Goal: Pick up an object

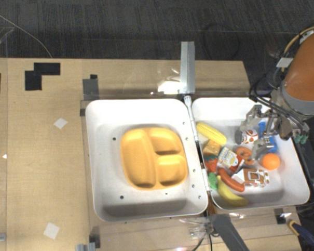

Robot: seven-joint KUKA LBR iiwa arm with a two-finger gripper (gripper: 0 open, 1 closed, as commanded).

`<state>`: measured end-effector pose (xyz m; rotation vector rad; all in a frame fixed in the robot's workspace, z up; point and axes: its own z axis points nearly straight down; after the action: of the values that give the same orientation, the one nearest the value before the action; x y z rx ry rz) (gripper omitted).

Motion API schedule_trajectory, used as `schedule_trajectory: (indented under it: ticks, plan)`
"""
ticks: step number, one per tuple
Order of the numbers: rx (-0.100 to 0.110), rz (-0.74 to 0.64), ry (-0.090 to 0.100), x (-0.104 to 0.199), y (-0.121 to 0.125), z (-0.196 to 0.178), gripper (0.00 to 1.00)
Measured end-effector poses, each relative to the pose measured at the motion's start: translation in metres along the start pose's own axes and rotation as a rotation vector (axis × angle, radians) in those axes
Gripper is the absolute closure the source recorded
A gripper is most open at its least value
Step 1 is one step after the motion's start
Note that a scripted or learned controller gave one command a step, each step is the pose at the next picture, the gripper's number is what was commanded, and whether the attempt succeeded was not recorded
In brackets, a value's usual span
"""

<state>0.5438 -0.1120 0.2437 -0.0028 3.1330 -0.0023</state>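
Observation:
The right bin point(297, 190) holds a heap of toy foods. Among them are a yellow corn cob point(211, 131), a banana point(230, 195), a red hot dog point(231, 180), an orange ball point(271, 161) and a small printed carton point(256, 177). My gripper point(261, 127) hangs over the back right part of this bin, reaching in from the right. It is just above a red-and-white can point(249, 138) and a blue piece point(270, 143). I see nothing clearly held in it.
The left bin point(104, 166) contains a yellow divided tray point(153, 157) in its middle. A metal post point(188, 69) stands behind the wall between the two bins. Cables point(259, 89) run beside the arm at the right.

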Motion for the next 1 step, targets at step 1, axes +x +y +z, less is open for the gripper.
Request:
schedule_trajectory:
  ticks: [1]
  plan:
    - [0.000,0.205,-0.003,0.0118,-0.0148,0.1361,0.00]
